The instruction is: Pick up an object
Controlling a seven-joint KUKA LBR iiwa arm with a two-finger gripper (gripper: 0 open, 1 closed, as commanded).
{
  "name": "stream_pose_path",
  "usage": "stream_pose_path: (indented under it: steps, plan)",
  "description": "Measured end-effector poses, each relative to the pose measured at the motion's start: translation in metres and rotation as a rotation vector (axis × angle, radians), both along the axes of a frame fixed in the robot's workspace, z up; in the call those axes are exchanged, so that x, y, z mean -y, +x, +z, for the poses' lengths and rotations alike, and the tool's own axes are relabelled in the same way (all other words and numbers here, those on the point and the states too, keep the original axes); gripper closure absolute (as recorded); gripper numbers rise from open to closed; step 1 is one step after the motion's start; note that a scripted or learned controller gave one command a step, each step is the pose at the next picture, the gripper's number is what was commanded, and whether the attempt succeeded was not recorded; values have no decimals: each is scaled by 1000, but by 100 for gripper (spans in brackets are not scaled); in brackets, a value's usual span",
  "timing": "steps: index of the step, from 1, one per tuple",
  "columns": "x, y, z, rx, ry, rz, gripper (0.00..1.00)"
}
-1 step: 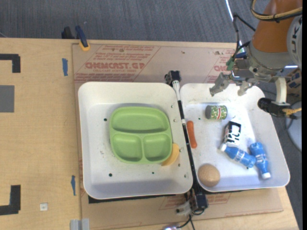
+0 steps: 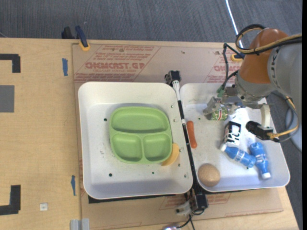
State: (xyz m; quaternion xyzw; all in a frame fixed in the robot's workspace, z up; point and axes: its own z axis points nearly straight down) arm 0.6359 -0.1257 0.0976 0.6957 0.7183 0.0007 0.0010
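Setting: a tan tabletop (image 2: 38, 128) seen from above at a slant, with a brown cardboard sheet (image 2: 144, 63) under two shallow white bins set side by side.
Left bin (image 2: 91, 128): holds a green divided plate (image 2: 140, 134) with three compartments, lying flat near the middle. A yellow banana-like piece (image 2: 171, 156) rests against the plate's near right corner.
Right bin (image 2: 276, 176): holds most of the loose objects and the end of the arm.
Divider: an orange carrot-like stick (image 2: 192, 134) lies in the right bin, just beside the rim where the two bins meet, pointing near to far.
Near corner: a round tan ball (image 2: 208, 174) sits at the near left of the right bin.
Blue item: a blue and white toy (image 2: 252, 158), made of several tube-like parts, lies toward the near right of the right bin.
Black and white item: a small black and white object (image 2: 232, 133) stands just far-left of the blue toy, close to touching it.
Arm (image 2: 283, 71): grey with an orange band, reaching in from the right over the far part of the right bin.
Tool (image 2: 218, 110): low over the far left area of the right bin, at a small greenish, mixed-colour object (image 2: 219, 113). Whether its two sides are apart, together or clamped on that object cannot be told from this view.
Black clip (image 2: 171, 75): sits at the far end of the shared rim.
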Motion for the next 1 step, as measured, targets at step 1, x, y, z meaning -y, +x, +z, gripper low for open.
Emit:
stream_pose_path:
  steps: [1]
  plan:
    - [0, 1, 11, 4, 0, 0, 100]
